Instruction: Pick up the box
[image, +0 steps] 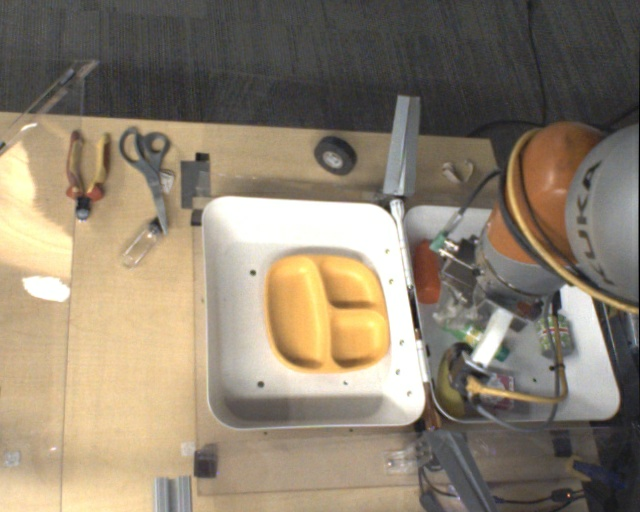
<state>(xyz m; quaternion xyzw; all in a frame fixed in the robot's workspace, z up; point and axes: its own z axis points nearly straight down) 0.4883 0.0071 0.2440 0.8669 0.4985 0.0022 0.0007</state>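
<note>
A lab or workshop: a wooden bench bears two white bins, with pliers, scissors and a tape roll lying beside them, dark carpet beyond.

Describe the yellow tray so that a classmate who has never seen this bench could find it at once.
Start at the two white bins; take the left bin, the larger one in the middle of the bench. The yellow tray lies in its middle. It is the one yellow thing there, rounded, with one long compartment on its left and two smaller ones on its right.
</note>
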